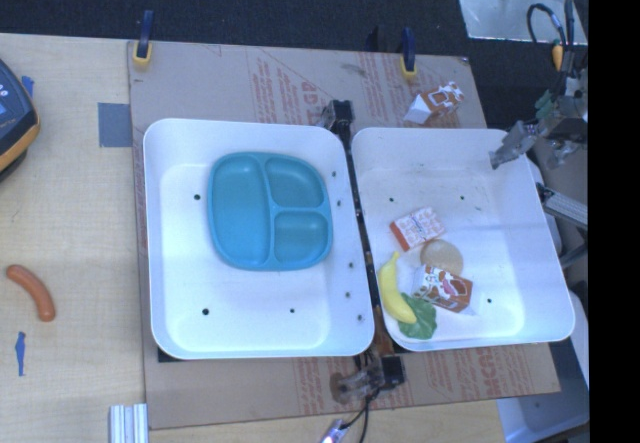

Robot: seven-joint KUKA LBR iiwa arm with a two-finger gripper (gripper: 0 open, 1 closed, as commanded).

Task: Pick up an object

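Nearest the camera, at the front edge of the right bin [520,231], lies a small heap of toy food: a banana [396,293], a green leafy piece [419,319] touching its front tip, a red-and-white packet [446,290] just beside it, a tan round piece [442,255] behind that, and another red-and-white packet [417,227] nearer the middle of the bin. The banana looks the likeliest thing to pick. It rests against the bin's left wall near the front left corner, its long axis running roughly front to back with a slight curve, one tip toward the bin's rear and the other toward the front edge, buried against the leaf.

The jaws [510,149] sit over the rear right corner of that bin, well apart from the heap; whether they are spread or pressed together I cannot tell, since they show as a small grey blur. Nothing is visibly between them.

So I judge the task to be at the approach step, with no grasp made. The next move would call for travel across the bin toward its front left corner, a turn of the wrist so the jaws close across the banana's narrow width, and a descent that clears the wall.

The left bin [180,321] holds a blue divided plate [270,209]. A sausage [32,292] lies on the surface near its left edge.
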